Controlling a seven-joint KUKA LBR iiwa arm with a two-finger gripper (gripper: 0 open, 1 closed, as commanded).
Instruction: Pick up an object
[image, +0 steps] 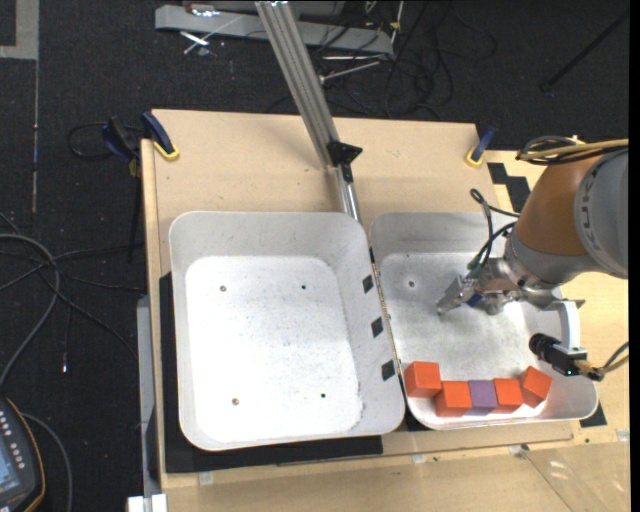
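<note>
Down in the right bin (420, 262), the gripper (455, 298) hovered over the speckled white floor, its metal fingers apart around nothing. Five small blocks sat in a row against the bin's near wall: four orange blocks (423, 377) with one purple block (483, 394) among them, well apart from the gripper. The left bin (190, 240) lay alongside, rounded-cornered and shallow.

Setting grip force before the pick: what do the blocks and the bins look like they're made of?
Orange blocks: matte, sharp-edged and evenly coloured, probably painted wood or foam; the look leaves it open. Purple block: same finish. White bins: thin moulded plastic, judging by rounded corners and a smooth, scuffed, speckled floor.
</note>
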